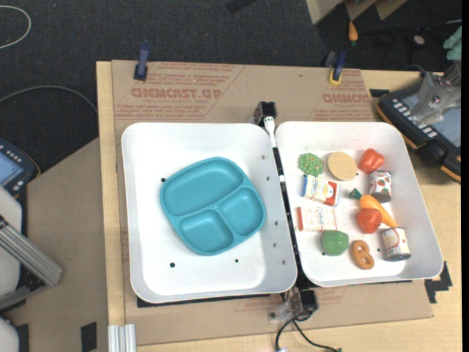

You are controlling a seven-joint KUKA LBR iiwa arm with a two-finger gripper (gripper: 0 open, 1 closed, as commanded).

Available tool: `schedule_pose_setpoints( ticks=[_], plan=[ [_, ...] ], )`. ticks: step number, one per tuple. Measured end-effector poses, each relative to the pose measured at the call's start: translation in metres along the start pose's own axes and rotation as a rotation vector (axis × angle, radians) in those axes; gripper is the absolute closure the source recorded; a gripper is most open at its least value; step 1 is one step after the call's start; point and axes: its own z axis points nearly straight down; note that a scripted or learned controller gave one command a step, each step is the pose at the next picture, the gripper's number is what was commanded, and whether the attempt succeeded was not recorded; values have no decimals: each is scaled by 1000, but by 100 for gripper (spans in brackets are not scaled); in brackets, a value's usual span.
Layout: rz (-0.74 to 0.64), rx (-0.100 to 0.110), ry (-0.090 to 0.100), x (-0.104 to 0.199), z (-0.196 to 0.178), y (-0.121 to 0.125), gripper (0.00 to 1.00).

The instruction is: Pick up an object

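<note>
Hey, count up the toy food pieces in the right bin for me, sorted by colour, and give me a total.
Green: 2, a bumpy piece and a smooth one
Red or orange: 3
Tan or brown: 2, a round disc and a pretzel
White cartons: 2
Cans: 2
Total: 11

Right bin (pixel 421 226) crowded with toy food (pixel 344 207); left bin's (pixel 139 196) margins open around blue tray (pixel 212 205).
</note>
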Motion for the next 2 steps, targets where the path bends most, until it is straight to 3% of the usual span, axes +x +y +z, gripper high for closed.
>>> schedule_pose_setpoints(
  ticks=[1, 2],
  plan=[
    [-6, 3, 2, 114, -9, 0, 100],
    [-1, 5, 2, 175, -8, 1, 100]
  ],
)
